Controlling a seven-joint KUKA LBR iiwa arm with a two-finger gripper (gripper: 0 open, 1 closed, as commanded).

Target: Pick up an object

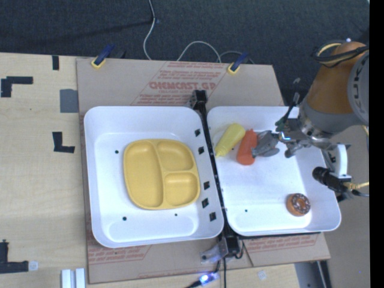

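Note:
In the right bin (270,218) lie three objects. A yellow corn-like piece (229,138) rests near the bin's upper left, and an orange-red carrot-like piece (246,148) lies right beside it. A small brown doughnut (297,204) sits near the lower right corner. My gripper (264,144) hangs low over the upper part of this bin, its tip touching or almost touching the right side of the orange-red piece. Nothing is seen lifted off the bin floor.
The left bin (102,221) holds a yellow divided plate (161,173). A black hinge strip (207,161) runs between the two bins. The grey arm with its orange band (333,83) reaches in from the right over the right bin's upper right corner.

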